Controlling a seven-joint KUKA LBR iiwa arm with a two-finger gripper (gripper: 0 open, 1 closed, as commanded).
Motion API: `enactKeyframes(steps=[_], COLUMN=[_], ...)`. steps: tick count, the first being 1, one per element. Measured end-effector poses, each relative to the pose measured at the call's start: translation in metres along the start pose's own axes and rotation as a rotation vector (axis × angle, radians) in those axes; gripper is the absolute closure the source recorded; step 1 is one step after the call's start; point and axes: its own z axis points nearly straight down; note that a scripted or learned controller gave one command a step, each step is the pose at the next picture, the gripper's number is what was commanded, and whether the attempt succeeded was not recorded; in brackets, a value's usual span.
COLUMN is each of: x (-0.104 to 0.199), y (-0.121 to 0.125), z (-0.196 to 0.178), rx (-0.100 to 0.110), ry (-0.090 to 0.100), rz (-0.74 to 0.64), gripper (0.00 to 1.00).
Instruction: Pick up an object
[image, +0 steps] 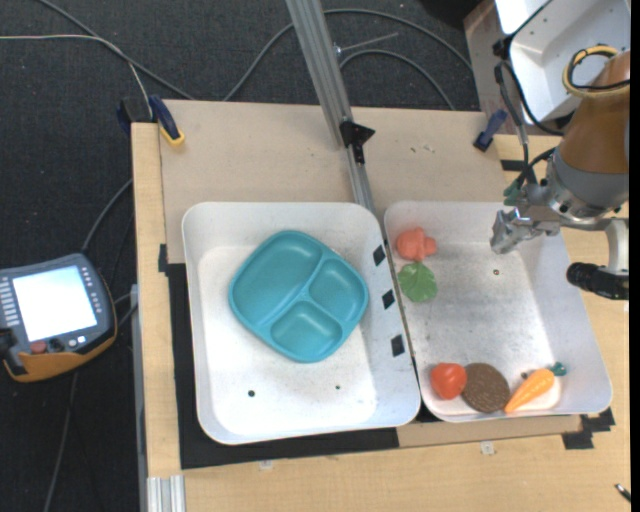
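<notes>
Gripper (507, 232) upper right over right bin (500, 300), jaw state unclear; pink toy (414, 243), green ball (418, 283) left of it; teal plate (298, 295) in left bin (225, 400)

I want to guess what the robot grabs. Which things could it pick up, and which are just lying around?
Could be picked up: the pink toy, green toy, red tomato, brown patty and carrot in the right bin, near the gripper.

Just lying around: the teal plate, tablet and cables.
</notes>
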Motion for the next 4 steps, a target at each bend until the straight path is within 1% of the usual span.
enactKeyframes(steps=[1, 2, 4], x=[0.000, 0.059, 0.167], y=[0.001, -0.014, -0.046], z=[-0.026, -0.037, -0.055], rx=[0.002, 0.007, 0.008], ry=[0.001, 0.005, 0.005], rz=[0.000, -0.005, -0.005], gripper=[1.00, 1.00, 1.00])
